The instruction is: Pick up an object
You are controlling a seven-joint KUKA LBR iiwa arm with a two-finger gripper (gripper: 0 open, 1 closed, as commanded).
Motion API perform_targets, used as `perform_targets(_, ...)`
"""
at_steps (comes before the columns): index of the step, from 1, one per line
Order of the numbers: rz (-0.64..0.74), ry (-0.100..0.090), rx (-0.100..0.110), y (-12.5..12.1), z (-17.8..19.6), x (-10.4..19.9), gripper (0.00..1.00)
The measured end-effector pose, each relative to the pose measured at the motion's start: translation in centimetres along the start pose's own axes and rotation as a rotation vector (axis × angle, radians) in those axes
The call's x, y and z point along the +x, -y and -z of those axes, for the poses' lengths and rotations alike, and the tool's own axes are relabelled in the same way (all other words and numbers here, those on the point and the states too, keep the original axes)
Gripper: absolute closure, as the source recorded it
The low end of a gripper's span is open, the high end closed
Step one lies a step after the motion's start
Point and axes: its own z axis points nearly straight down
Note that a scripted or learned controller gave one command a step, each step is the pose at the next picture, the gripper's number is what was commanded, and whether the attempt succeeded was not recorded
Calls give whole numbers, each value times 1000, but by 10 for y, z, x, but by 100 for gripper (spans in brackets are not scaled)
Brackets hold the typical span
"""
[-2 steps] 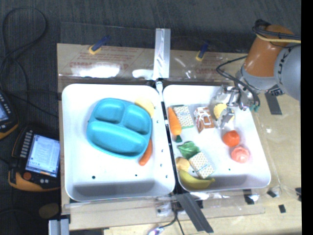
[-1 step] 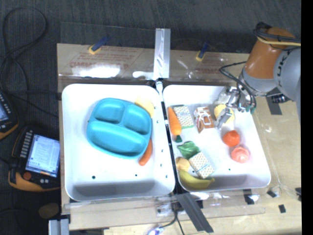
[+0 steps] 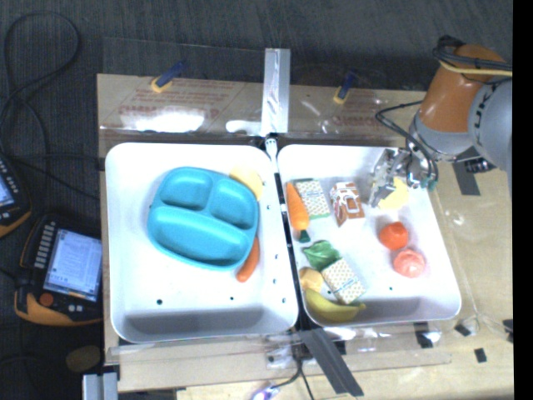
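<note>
Gripper is hanging over the far right corner of the right bin. I cannot tell if it is wide or closed. A small yellow block is lying just beside it, near the bin wall, with an orange ball a little nearer to us. The block is looking light and hard, maybe a bit slippery. I think grabbing it across its two flat sides is looking best.
</note>
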Motion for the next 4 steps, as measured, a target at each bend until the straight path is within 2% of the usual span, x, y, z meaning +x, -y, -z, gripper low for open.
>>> perform_targets(1,-411,-1,-3,15,-8,42,100)
perform_targets(2,-410,1,1,14,1,41,100)
perform_targets(3,-447,-11,1,36,92,111,100)
perform_targets(4,-478,-12,-1,-15,75,109,100)
